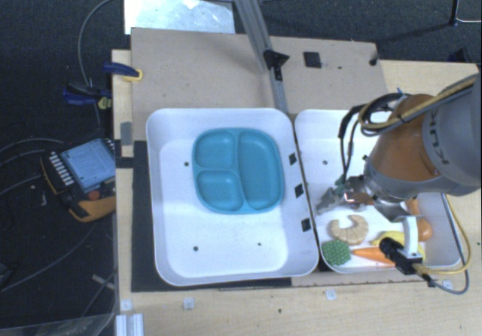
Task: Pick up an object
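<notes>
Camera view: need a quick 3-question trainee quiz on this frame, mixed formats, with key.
1. True or false: the blue divided plate lies in the right bin.
2. Which lies nearest the croissant? A) carrot B) blue plate C) cable clamp
3. Fill in: the green broccoli piece sits at the right bin's near-____ corner.

Key: 1 false, it is in the left bin; 2 A; 3 left.

A single fixed camera looks down from above the bench [226,63] at a slant, far enough back to take in both white bins and the dark floor around them. The left bin [169,199] fills the centre, the right bin [320,138] sits toward 4 o'clock, and the arm [444,138] enters from 3 o'clock.
</notes>
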